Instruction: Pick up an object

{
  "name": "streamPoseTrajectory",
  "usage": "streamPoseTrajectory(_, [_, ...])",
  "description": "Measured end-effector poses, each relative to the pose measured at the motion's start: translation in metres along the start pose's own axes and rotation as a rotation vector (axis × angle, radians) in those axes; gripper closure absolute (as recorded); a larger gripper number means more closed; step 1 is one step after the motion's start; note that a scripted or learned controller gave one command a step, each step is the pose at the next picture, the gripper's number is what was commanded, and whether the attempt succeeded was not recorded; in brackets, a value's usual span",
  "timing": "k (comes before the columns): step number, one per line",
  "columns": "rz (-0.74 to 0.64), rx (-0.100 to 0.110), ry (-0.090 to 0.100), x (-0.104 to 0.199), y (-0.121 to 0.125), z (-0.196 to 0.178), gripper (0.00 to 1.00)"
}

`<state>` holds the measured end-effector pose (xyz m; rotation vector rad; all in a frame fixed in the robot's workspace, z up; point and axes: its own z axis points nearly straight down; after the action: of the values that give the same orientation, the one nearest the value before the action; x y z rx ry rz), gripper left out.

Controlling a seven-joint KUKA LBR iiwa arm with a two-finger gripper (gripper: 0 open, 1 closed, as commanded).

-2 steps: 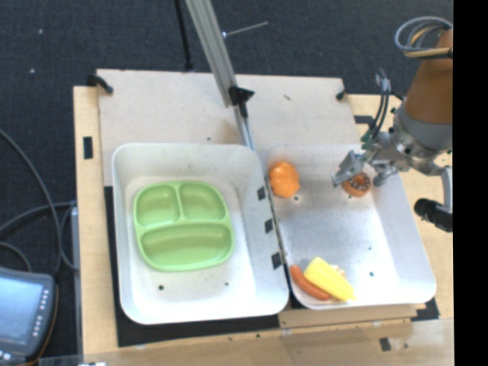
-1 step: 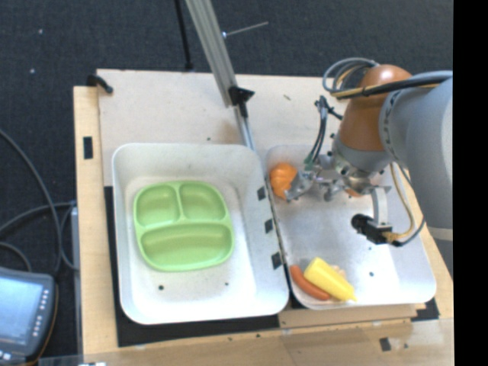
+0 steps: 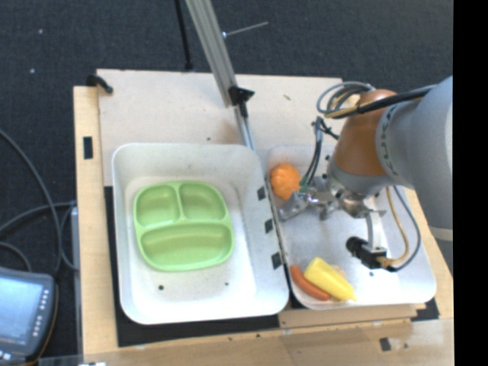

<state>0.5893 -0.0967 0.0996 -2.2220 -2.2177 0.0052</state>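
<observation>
Green tray (image 3: 183,226), orange ball (image 3: 284,180), yellow corn (image 3: 329,278), white bins (image 3: 191,155).

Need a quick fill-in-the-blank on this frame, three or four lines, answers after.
1. The green divided plate lies in the ____ bin.
2. The round fruit near the gripper is ____ in colour.
3. The yellow toy lies in the ____ bin.

Missing words: left; orange; right

Looks like a robotics lab: bare plywood bench (image 3: 160,113) on dark carpet, slanted aluminium extrusion post (image 3: 210,36) at upper centre, loose black cables (image 3: 30,181) trailing at left, grey monitor (image 3: 23,315) lower left.
</observation>
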Motion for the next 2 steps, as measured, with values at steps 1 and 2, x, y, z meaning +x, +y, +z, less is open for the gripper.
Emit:
streamPoseTrajectory(1, [0.002,0.001,0.000,-0.002,-0.088,-0.001,0.00])
streamPoseTrajectory(2, [0.006,-0.008,0.001,-0.002,-0.084,-0.012,1.00])
